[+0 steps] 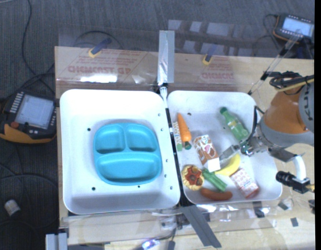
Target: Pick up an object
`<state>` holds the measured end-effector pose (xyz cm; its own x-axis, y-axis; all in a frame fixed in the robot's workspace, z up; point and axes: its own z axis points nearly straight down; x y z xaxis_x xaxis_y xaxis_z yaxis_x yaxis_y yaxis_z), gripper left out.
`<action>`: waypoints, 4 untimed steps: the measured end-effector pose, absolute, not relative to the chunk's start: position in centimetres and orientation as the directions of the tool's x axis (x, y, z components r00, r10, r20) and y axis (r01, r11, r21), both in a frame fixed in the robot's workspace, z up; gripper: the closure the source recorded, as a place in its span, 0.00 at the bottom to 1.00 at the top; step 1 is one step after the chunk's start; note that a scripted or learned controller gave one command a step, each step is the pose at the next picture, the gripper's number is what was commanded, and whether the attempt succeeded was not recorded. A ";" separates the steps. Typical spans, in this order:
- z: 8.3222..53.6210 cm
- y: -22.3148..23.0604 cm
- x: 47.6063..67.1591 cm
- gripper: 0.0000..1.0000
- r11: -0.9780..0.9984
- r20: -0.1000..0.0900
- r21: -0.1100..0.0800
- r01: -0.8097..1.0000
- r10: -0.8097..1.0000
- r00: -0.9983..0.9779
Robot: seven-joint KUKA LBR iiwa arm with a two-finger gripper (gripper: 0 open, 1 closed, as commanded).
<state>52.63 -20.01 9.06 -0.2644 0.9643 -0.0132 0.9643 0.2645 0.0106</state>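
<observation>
Grey gripper low in right bin, beside banana; finger state cannot tell. Step: approach. Next: settle over banana, close.

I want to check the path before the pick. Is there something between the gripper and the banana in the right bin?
Nothing visible. The gripper hangs just above the banana, at its upper right end. A white block touches the banana's left side, away from the gripper.

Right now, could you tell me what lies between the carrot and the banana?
In the camera view, a small printed packet lies between the carrot and the banana, with a white block just beside the banana.
</observation>
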 end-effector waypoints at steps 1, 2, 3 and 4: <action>13.2 -19.4 52.8 0.00 0.315 0.002 0.000 0.949 0.949 -0.315; 8.9 -20.1 53.6 0.00 0.312 -0.007 0.007 0.950 0.950 -0.312; 10.0 -19.9 53.9 1.00 0.313 -0.007 0.013 0.950 0.950 -0.313; 10.0 -19.9 53.8 0.00 0.313 -0.006 0.013 0.950 0.950 -0.312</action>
